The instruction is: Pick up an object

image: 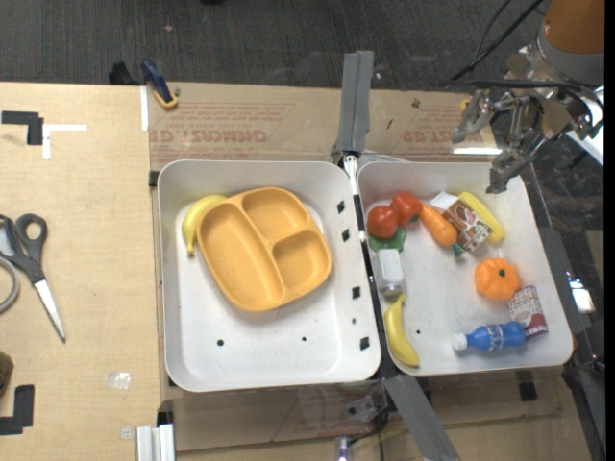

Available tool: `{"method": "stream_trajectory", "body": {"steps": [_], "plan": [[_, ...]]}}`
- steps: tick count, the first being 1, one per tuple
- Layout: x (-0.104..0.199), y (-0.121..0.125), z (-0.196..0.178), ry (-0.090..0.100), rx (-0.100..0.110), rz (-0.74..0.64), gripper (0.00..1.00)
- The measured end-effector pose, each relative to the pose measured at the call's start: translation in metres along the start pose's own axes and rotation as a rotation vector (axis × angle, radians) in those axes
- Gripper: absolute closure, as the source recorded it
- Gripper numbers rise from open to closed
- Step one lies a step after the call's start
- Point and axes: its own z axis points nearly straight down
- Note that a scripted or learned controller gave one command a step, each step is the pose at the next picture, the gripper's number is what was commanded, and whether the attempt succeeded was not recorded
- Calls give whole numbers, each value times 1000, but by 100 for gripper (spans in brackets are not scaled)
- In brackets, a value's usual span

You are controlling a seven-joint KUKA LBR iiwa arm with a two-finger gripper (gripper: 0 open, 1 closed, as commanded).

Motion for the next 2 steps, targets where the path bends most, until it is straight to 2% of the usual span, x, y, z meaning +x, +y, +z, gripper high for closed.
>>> {"method": "stream_trajectory", "body": {"steps": [1, 2], "plan": [[-11, 18, 205, 0, 0, 107, 0], [7, -38, 208, -2, 4, 11, 0]]}}
